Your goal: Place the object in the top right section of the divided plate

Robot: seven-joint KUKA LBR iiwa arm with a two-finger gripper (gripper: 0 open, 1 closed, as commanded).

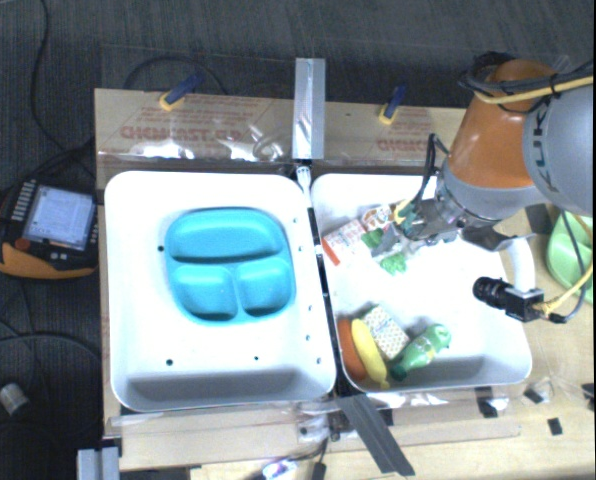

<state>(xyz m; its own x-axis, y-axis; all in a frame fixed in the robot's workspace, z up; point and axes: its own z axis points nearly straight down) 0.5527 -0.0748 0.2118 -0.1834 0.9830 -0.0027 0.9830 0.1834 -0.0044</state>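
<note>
A blue divided plate (228, 263) lies in the left bin (138, 368), one wide section at the top and two smaller ones below, with nothing in them. My gripper (410, 230) is down in the right bin (478, 328), near its back, over a small pile of packets: a red and white wrapper (346, 235) and a green item (391, 260). The arm's orange band (493, 143) rises behind it. At the right bin's front lie a banana (370, 360), an orange-red fruit (349, 340), a patterned packet (386, 332) and a green bottle (420, 348).
A metal divider post (309, 108) stands at the back between the bins. A black cable connector (505, 296) and a white tube (519, 260) hang over the right bin's right side. A handheld device (48, 226) lies left of the bench.
</note>
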